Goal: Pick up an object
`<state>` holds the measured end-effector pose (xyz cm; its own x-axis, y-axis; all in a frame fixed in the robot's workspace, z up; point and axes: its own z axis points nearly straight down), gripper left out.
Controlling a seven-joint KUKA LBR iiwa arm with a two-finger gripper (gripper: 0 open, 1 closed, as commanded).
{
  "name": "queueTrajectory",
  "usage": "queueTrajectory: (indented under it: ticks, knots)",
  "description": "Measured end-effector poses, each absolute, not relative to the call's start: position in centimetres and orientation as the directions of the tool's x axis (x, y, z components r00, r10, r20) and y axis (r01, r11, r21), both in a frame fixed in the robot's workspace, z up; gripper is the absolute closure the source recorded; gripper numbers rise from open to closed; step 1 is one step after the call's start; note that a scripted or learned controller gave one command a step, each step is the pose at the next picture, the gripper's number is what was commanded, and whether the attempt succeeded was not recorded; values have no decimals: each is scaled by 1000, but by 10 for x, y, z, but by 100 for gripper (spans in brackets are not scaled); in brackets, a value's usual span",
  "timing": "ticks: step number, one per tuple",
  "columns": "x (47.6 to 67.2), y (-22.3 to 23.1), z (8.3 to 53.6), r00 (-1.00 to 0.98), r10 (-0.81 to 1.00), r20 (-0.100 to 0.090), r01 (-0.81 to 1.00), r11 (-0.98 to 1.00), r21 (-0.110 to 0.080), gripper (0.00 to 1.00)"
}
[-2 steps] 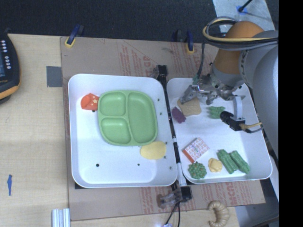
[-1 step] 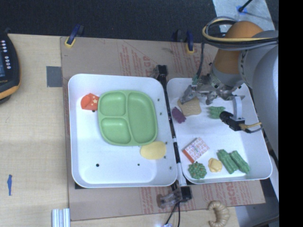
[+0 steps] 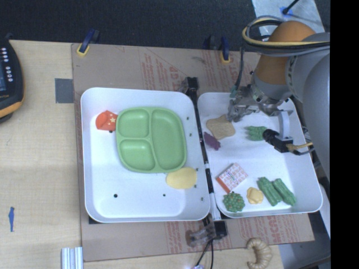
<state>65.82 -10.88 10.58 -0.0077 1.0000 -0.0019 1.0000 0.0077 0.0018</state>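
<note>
My gripper point(image 3: 238, 112) hangs low over the far left corner of the right bin point(image 3: 294, 170), just above and to the right of a flat tan piece point(image 3: 220, 129). Beside that piece lies a small purple item point(image 3: 212, 141). A green leafy item point(image 3: 256, 132) lies to the gripper's right. Nearer the front are a red-and-white packet point(image 3: 231, 176), a broccoli floret point(image 3: 233, 201), a small yellow lump point(image 3: 254, 195) and two green pods point(image 3: 276, 190). I see nothing held in the gripper.
The left bin point(image 3: 90, 150) holds a green divided plate point(image 3: 151, 139), a red item point(image 3: 105, 120) at its far left and a yellow lump point(image 3: 182, 178) near the front. A tan curled thing point(image 3: 259, 253) lies on the bench outside the bins.
</note>
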Motion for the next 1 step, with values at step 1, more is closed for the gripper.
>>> queueTrajectory:
  ticks: [1]
  knots:
    - [658, -109, 105, -8, 1000, -2, 1000, 8, 0, 0]
